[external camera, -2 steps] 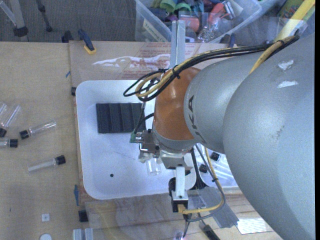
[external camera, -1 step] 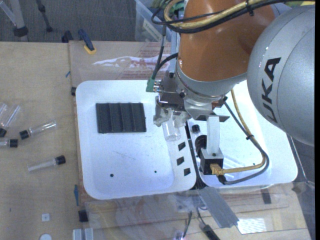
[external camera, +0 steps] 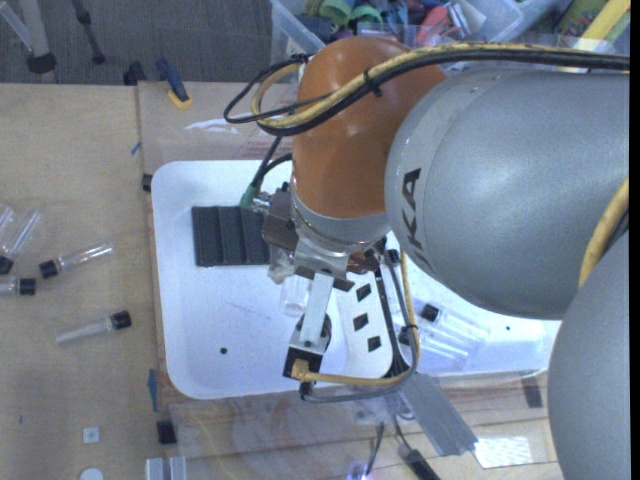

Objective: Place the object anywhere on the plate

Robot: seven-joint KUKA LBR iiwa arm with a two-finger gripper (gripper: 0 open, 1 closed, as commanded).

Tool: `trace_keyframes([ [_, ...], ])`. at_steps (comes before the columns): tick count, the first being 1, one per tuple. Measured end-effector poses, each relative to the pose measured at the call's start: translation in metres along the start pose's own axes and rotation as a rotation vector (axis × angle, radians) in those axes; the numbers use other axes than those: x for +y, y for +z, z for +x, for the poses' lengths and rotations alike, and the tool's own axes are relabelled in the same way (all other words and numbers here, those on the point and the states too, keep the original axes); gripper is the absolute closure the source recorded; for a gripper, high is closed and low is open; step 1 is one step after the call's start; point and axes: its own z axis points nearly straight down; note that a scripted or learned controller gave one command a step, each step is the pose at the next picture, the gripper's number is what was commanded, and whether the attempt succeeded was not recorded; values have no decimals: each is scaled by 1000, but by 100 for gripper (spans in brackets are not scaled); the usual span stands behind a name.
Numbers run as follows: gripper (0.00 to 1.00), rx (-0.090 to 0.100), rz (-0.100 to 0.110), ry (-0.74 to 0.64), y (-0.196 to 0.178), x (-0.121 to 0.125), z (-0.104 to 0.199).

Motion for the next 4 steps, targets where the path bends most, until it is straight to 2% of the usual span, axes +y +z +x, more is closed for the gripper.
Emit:
trace_keyframes([
  [1,100,1,1,225,74,-2,5],
  [2,100,4,-3,307,-53,69,36],
  [3,100,7,-4,757,-28,63,31],
  [4,100,1,1,515,62,0,2],
])
